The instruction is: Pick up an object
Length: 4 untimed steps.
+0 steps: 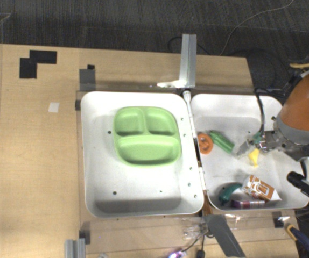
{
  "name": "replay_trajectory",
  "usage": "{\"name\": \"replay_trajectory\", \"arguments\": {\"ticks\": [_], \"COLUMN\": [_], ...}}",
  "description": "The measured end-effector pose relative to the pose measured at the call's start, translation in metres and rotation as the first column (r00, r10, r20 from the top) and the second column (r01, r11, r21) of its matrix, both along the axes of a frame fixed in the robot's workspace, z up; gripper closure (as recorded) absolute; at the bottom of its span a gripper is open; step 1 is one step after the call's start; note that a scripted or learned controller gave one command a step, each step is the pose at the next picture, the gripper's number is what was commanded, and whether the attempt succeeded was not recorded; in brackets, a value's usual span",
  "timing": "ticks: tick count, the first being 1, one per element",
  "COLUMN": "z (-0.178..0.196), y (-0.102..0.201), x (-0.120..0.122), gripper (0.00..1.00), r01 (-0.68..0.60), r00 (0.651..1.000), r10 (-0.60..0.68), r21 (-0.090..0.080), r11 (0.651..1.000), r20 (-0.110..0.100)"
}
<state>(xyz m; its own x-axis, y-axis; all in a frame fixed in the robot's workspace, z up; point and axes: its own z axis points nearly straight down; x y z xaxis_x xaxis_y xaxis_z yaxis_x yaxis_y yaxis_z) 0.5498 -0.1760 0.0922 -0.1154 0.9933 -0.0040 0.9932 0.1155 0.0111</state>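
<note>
In the right bin [235, 104] lie several small objects. A green oblong piece [221, 141] and an orange round piece [204, 143] rest near the bin's left wall. A yellow object [254, 156] sits mid-bin. My gripper [251, 145] reaches in from the right, low over the bin, its tip right above and touching or almost touching the yellow object. Toward the front edge lie a brown and white snack packet [261, 188], a teal object [230, 191] and a dark marker-like stick [247, 202].
The left bin [98, 192] holds a green divided tray [146, 134]. A metal post [188, 61] stands behind the wall shared by the two bins. A black cable [261, 112] hangs across the right bin's back corner.
</note>
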Motion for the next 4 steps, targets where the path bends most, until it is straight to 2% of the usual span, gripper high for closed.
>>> {"name": "replay_trajectory", "arguments": {"ticks": [1, 2, 3, 4], "z": [0.000, 0.012, 0.024, 0.149], "y": [0.000, 0.001, 0.001, 0.019], "x": [0.000, 0.002, 0.004, -0.048], "gripper": [0.00, 1.00, 1.00, 1.00], "r01": [0.000, -0.002, -0.002, 0.246], "r00": [1.000, 1.000, 1.000, 0.969], "r10": [0.000, 0.002, 0.002, -0.246], "r21": [0.000, 0.000, 0.000, 0.003], "r11": [1.000, 1.000, 1.000, 0.969], "r20": [0.000, 0.005, 0.009, -0.006]}}
